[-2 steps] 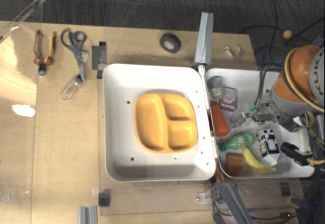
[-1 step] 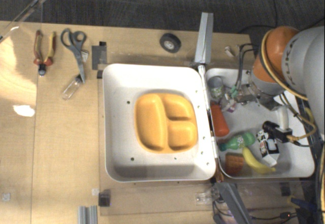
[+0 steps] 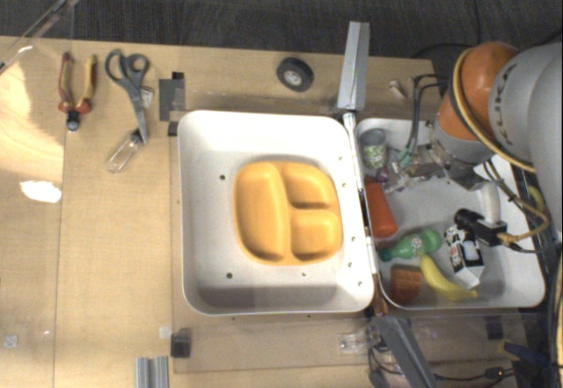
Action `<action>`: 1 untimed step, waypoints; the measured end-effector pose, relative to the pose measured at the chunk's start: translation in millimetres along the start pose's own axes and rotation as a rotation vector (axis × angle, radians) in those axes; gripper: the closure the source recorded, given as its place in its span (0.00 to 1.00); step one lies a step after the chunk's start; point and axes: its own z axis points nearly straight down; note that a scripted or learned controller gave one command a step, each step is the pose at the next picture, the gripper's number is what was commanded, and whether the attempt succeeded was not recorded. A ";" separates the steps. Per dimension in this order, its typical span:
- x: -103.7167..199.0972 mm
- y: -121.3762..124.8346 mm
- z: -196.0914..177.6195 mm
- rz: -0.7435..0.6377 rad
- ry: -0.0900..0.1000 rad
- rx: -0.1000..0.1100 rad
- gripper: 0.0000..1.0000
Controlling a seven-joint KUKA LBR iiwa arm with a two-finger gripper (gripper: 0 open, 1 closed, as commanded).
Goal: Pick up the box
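Nearest the front wall of the right bin (image 3: 528,298) lies a small reddish-brown block, which I take to be the box (image 3: 406,282), resting flat on the bin floor with a yellow banana (image 3: 444,279) just beside it. A white-and-black carton (image 3: 464,251) sits a little further back and could also be the target; the view does not settle which. Behind these lie a green item (image 3: 413,245) and an orange-red cylinder (image 3: 382,208) against the bin's left wall. Further back, the gripper (image 3: 406,171) hangs over the far half of the same bin, well apart from the box and nothing visibly in it; whether it is open or closed I cannot tell. The left bin (image 3: 202,201) holds a yellow divided tray (image 3: 286,210). Scissors (image 3: 132,87) and pliers (image 3: 75,87) lie on the bench beyond. By my reading the pick is not yet made: approach, grasp and lift all remain.
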 end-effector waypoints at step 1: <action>39.6 10.7 -47.9 -0.216 0.007 0.000 1.00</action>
